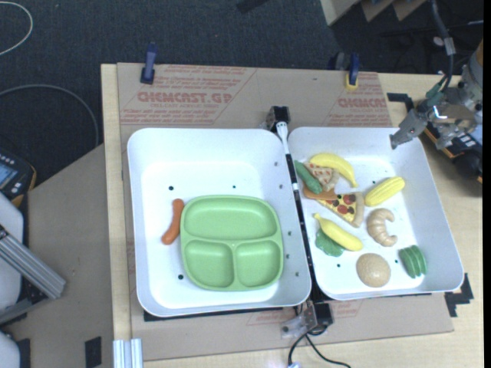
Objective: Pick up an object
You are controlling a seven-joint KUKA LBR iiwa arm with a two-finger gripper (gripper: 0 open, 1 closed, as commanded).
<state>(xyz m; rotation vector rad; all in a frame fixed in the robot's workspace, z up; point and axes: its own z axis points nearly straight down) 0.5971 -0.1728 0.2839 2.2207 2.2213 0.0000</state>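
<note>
While my gripper (405, 133), finger state indiscernible, hovers at the right bin (437, 205) rim, left bin (146, 205) holds green tray (230, 241), sausage (173, 221), right bin toy foods, cardboard-covered bench (230, 90).

Dark grey carpet (153, 14) lies beyond the pale wooden table (476, 228); a thin white cable (46, 90) loops across the carpet.

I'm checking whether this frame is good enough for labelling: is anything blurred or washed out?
Camera view: the toy food in the right bin is sharp; the white left bin is bright but keeps its rim; the gripper at the upper right is small and slightly soft; shadows are faint.
</note>
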